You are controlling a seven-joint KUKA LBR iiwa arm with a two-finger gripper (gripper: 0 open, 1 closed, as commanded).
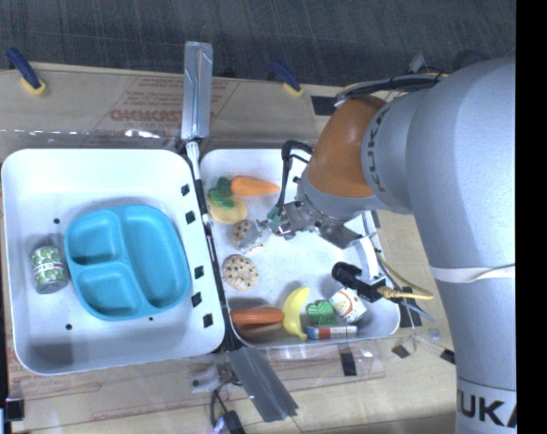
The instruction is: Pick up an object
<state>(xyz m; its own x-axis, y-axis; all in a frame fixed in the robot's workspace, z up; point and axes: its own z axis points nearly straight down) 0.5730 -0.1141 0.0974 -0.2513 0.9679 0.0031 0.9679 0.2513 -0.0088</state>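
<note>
While arm leans over right bin [255, 164], gripper [280, 221] sits low beside cookie [247, 232] near carrot [254, 187]; grip state unclear.

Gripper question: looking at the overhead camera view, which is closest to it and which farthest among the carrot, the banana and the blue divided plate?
From the gripper:
1. Carrot, just above it in the right bin.
2. Banana, lower, near that bin's front edge.
3. Blue divided plate, over in the left bin.
</note>
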